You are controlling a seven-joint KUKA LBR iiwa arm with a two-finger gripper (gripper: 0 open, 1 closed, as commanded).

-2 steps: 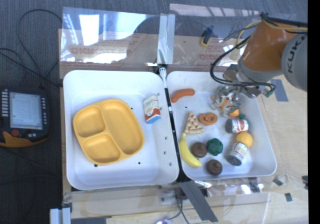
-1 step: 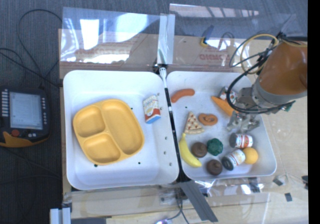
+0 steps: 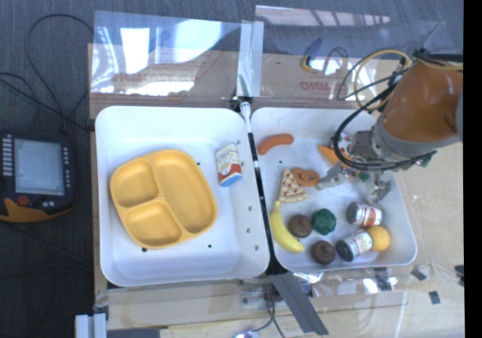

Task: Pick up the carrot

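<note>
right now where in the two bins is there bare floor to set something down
Left bin: bare strip along the back wall behind the yellow tray, and the front right corner. Right bin: small patch behind the sausage. Its front is crowded around the banana, cans and claw.

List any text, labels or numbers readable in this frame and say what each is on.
None can be read with confidence.
Red lettering on the cardboard behind the right bin: mirrored and blurred.
Carton in the left bin: print too small.
Two cans: labels blurred.
Handheld screen: content illegible.
</note>
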